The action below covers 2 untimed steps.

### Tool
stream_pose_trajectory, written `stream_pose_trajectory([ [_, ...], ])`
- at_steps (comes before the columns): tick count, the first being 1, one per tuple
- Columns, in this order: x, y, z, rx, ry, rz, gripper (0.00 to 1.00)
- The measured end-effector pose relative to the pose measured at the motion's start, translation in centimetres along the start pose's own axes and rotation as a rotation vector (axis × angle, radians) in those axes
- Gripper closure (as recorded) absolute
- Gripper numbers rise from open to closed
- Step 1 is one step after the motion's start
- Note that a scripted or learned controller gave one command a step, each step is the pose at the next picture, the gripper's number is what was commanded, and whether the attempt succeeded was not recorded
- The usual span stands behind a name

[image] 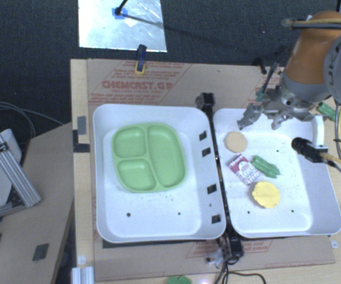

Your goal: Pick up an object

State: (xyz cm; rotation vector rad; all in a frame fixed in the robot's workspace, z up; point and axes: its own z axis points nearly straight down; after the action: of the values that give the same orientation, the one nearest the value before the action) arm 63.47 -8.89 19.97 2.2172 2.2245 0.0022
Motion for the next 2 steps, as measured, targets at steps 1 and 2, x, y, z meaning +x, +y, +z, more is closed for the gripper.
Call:
stream_pose_trajectory([
  [1,-1.9,3.4,12.0,0.0,-0.002,-0.001,0.0],
  [2,-1.8,3.5,10.3,-0.003,-0.001,-0.002,1.0],
])
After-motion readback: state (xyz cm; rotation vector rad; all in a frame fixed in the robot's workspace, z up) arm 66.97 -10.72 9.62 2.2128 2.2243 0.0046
